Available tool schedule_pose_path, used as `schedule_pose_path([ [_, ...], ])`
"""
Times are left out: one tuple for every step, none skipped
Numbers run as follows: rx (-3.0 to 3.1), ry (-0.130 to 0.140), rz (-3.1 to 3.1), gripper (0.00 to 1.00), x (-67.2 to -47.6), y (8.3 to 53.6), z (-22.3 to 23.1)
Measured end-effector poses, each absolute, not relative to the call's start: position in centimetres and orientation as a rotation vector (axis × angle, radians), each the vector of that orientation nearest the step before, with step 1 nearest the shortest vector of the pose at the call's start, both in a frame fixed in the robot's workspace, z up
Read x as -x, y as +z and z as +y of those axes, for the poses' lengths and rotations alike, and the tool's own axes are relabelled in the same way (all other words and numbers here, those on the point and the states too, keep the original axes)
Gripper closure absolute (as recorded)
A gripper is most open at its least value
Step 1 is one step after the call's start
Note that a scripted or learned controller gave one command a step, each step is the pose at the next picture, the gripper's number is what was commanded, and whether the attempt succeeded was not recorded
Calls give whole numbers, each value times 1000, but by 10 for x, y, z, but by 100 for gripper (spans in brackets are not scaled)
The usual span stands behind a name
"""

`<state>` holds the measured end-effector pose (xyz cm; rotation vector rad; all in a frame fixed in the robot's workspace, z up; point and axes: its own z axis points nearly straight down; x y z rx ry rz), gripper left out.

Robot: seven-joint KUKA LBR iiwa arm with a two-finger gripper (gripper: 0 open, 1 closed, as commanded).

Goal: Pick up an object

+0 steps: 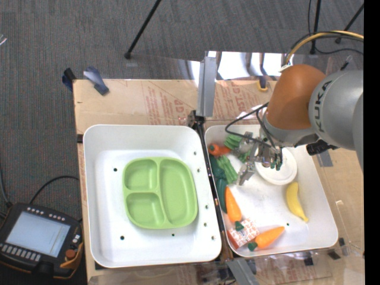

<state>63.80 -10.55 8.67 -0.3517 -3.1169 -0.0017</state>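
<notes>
Near edge, 7 o'clock: teach pendant (40, 237) on the floor. Right bin (323, 189), near end: carrot (267, 237) at 5 o'clock, touching a red-and-white packet (241, 233) on its left. Second carrot (233, 203) just above the packet, along the bin's left wall. Banana (295, 201) at 3 o'clock of the bin, lying apart from the others. Left bin (107, 153) holds a green divided plate (160, 192), centred. Mid right bin: gripper (256, 165) hangs above the floor, fingers spread, nothing between them. White round lid (279, 171) just right of it, green veg (226, 170) just left. Small carrot (218, 150) at the bin's 11 o'clock corner. Far: tripod leg (145, 22) on carpet
</notes>
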Motion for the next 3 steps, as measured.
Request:
schedule_pose_path([
  [451,-1,-3108,0,-580,87,-160],
  [723,-3,-3057,0,-495,88,-213],
  [736,1,-3064,0,-479,176,-212],
])
